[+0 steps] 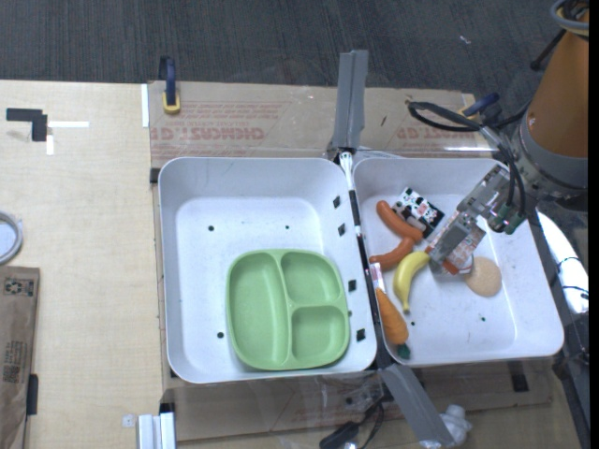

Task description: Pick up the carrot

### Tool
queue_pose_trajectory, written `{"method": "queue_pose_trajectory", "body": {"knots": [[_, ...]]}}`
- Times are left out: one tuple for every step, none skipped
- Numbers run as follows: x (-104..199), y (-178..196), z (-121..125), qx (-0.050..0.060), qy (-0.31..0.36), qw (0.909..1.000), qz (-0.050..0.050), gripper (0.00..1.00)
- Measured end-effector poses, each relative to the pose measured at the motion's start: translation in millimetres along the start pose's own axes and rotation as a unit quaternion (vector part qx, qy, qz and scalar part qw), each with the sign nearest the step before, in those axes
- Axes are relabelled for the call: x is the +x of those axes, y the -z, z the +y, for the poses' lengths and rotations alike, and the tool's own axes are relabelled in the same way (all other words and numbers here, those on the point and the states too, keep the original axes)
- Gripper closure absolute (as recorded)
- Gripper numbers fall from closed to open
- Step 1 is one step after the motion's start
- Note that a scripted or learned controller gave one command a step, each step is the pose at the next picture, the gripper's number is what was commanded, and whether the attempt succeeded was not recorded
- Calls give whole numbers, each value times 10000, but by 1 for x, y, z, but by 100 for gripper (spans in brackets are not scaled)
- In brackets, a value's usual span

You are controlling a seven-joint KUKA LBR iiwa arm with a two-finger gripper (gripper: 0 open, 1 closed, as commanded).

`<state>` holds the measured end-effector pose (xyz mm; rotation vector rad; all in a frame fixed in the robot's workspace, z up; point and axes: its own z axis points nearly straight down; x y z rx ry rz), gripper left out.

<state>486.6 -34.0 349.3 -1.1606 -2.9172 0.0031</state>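
Over right bin (524,340): gripper (451,251) sits near banana (409,277) | finger state: cannot tell | carrot (390,316) lies at bin's left wall, untouched | step: approach | next: shift toward carrot, lower, close on it.

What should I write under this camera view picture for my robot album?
Pincer hovers by the banana; carrot waits at the right bin's left edge.
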Motion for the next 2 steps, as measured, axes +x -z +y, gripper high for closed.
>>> {"method": "queue_pose_trajectory", "body": {"knots": [[40,-160,30,10,-1081,9941,11,100],[60,-125,53,-9,-724,9974,-7,100]]}}
